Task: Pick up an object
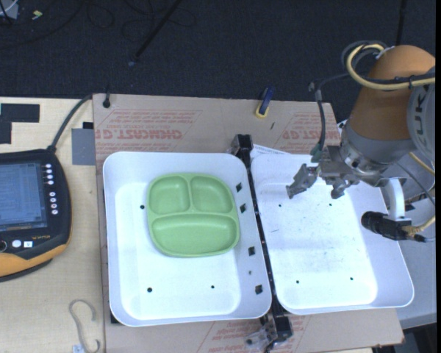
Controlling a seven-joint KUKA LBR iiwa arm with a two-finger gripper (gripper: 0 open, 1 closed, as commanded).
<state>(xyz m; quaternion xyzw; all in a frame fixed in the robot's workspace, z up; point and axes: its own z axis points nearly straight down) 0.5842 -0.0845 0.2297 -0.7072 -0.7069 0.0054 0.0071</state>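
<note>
The left bin [125,271] holds a green divided plate [192,215] toward its far edge, near half bare. Over the right bin [353,278], near its far edge, the gripper [320,184] hangs, jaws apart, holding nothing.

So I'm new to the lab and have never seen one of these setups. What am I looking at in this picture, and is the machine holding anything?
One camera, fixed above the bench, looks down at a slant. The grey arm with the orange band is a robot arm reaching in from the right. At its end is a two-finger gripper, its hand, hovering over the right white bin. Nothing shows between its fingers, so it holds nothing. In the left white bin lies a green divided plate with three compartments, the one thing here it could pick up. On the bench to the left sits a control tablet with a screen, which belongs to the rig and is no part of the task.
</note>
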